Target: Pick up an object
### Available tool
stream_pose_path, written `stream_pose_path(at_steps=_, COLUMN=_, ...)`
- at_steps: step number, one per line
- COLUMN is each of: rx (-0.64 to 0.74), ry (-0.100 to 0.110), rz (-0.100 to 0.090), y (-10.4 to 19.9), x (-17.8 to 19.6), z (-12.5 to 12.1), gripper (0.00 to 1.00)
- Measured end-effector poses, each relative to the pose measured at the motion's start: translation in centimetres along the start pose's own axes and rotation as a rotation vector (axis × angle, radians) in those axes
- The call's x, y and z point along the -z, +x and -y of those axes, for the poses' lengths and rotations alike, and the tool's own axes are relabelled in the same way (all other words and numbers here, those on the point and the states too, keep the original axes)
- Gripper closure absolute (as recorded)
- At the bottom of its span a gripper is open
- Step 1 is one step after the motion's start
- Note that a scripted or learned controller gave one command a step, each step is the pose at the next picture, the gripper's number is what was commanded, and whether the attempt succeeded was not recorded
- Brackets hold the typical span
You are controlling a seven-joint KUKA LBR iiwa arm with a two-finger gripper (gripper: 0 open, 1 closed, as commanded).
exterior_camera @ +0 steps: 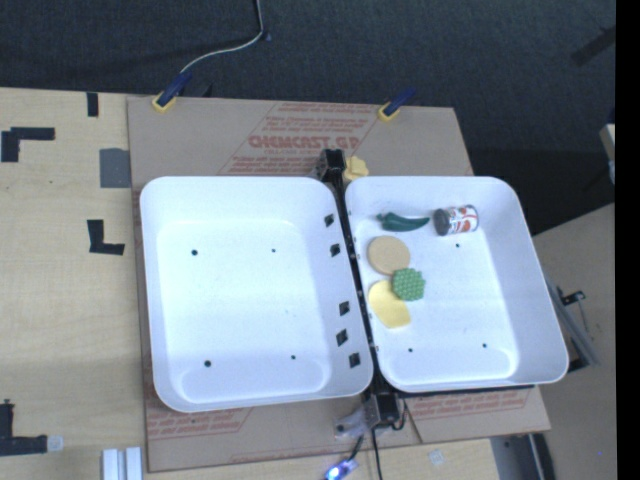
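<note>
The right bin (500,368) holds several small objects near its left side. A dark green pepper-like piece (403,222) lies at the top, with a small red and white can (455,220) on its side just to its right. Below them sits a tan round disc (389,255). A green bumpy ball (408,285) rests against a yellow lump (389,306) under the disc.
The left bin (240,368) sits beside the right one, joined along a black clipped seam (345,278). Both rest on a cardboard sheet (300,138) on the wooden bench. A cable (255,18) runs across the dark floor behind.
</note>
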State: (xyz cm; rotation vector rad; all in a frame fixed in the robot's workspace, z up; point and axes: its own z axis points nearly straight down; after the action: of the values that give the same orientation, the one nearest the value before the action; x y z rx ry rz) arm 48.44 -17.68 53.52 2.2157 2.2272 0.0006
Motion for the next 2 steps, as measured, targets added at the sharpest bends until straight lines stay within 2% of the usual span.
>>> stream_pose_path(at_steps=1, rx=-0.007, ry=0.0, rz=0.003, y=-4.9, x=-0.1, z=0.1, gripper=1.0)
stream_pose_path(at_steps=2, rx=-0.002, ry=0.0, rz=0.001, y=-1.4, x=0.0, z=0.0, gripper=1.0)
